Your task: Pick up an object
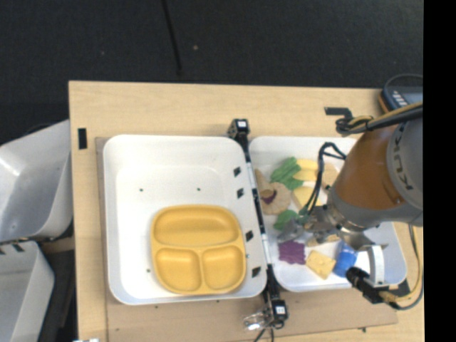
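The right bin [285, 282] holds several small items: a green piece [285, 171], a pale yellow piece [308, 168], a brownish piece [269, 191], a purple piece [291, 252], a yellow wedge [320, 263] and a blue piece [343, 259]. My gripper [308, 228] hangs low over the middle of this bin, beside a small dark green piece [286, 219]. The orange wrist band covers the items behind it. No item is visibly held.
The left bin [121, 191] holds a yellow tray [198, 248] with three compartments. Black clips [238, 127] mark the seam between the bins. The wooden bench [178, 109] borders both bins. A white object [32, 184] stands off the bench at left.
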`<state>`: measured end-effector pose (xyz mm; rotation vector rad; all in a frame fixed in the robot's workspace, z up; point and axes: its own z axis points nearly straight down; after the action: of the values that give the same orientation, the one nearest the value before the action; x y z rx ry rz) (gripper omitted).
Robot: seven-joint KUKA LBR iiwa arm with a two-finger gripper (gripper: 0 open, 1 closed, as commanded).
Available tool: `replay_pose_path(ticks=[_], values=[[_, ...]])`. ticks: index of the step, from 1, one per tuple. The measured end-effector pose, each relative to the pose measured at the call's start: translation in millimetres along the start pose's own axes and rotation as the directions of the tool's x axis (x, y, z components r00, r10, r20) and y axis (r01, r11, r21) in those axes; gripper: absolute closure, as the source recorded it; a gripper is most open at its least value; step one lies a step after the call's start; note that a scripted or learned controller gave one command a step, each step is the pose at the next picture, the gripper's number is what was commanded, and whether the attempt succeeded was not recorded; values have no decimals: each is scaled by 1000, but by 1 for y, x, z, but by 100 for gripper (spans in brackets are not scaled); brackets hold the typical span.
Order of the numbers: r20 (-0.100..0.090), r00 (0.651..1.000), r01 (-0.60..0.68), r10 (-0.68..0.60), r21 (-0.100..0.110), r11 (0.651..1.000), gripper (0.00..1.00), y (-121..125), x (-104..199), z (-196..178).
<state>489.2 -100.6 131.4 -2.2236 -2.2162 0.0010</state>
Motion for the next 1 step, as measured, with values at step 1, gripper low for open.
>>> replay_pose_path(ticks=[1], values=[[5,1000,2,-2,-16,1000,0,4,-3,28]])
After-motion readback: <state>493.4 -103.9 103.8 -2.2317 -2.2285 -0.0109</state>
